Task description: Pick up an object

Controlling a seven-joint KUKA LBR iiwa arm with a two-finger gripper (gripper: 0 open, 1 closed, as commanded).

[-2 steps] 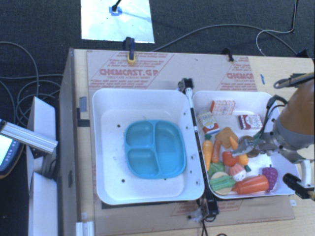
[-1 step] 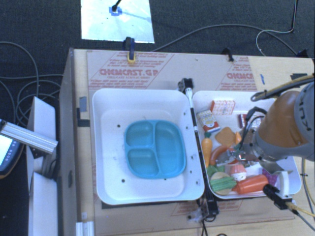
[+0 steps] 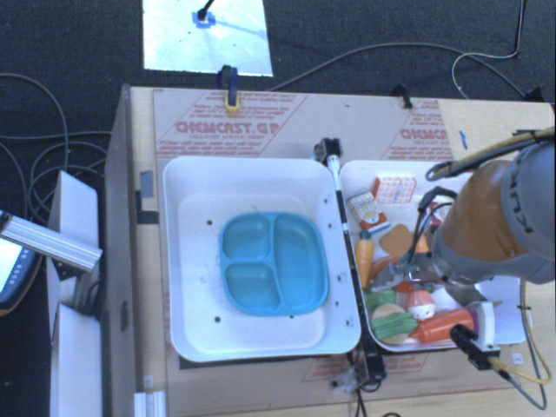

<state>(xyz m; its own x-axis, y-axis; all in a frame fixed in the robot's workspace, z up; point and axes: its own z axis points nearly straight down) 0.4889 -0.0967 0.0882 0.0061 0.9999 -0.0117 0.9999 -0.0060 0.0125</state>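
Arm (image 3: 486,224) hides right bin's (image 3: 365,174) toys.

A glossy blue plastic tray (image 3: 274,262) lies in a smooth white plastic bin (image 3: 200,194) on a matt cardboard-looking surface (image 3: 287,120).

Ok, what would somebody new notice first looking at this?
Probably the blue tray, lying alone in the left bin. Next, the grey and orange arm hanging over the right bin, where toy foods are piled, among them a carrot and a red piece.
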